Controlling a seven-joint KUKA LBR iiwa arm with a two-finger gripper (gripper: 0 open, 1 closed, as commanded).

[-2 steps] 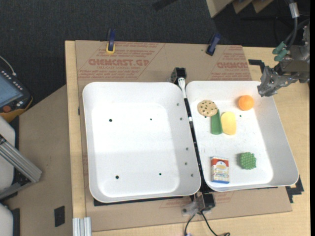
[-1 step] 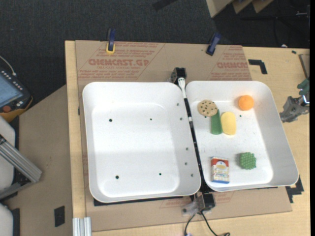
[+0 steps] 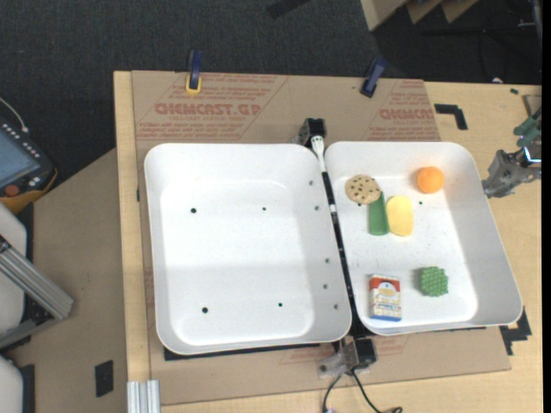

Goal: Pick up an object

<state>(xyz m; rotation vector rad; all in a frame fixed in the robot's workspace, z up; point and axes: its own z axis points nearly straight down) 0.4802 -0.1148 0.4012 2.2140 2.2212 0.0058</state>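
Nothing is picked up yet. The gripper [image 3: 510, 172] hovers at the right bin's [image 3: 482, 256] far right rim (whether the claw is apart or together cannot be told). All candidates lie loose in that bin: orange ball [image 3: 430, 179], cookie [image 3: 362, 188], yellow block [image 3: 399, 215], green bumpy piece [image 3: 432, 281], small carton [image 3: 386, 298]. The whole grasp remains.

The robot's gripper [image 3: 508, 172] shows at the far right edge of the camera view, about halfway between the top and the middle of the picture. It is a small grey metal assembly, seen partly cut off by the edge. It hangs in the air and holds nothing. The state of its 2 fingers is too small to make out.
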